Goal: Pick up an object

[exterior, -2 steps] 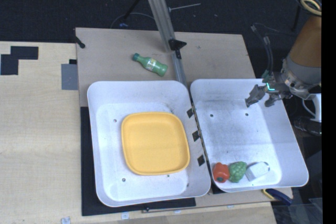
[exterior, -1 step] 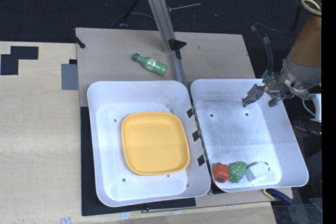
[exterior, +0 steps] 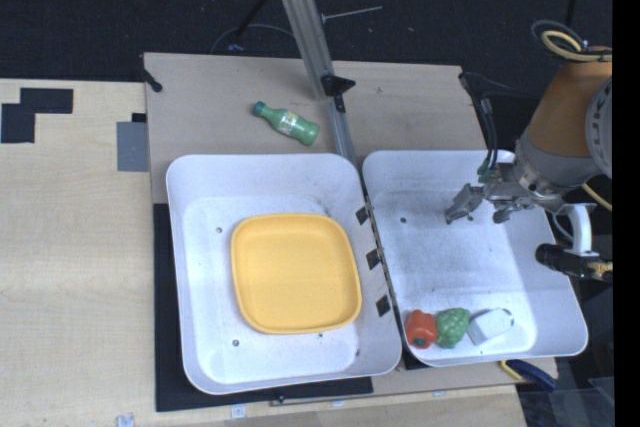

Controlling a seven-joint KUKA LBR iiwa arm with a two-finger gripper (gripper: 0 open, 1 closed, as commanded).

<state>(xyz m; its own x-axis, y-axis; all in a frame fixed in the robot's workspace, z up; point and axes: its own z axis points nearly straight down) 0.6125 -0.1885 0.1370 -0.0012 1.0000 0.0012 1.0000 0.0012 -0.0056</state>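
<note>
We see the claw with fingers spread apart, holding nothing, over the right white bin. A red pepper, green bumpy vegetable and small white block lie in a row along its near wall, the block's long axis running left-right.

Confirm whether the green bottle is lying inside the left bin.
No, the green bottle lies on the bench behind the left bin, outside its rim.

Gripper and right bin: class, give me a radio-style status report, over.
Gripper above right bin, holding nothing. Red item, green item, white item along near wall, untouched. Yellow plate in left bin; path clear.
</note>
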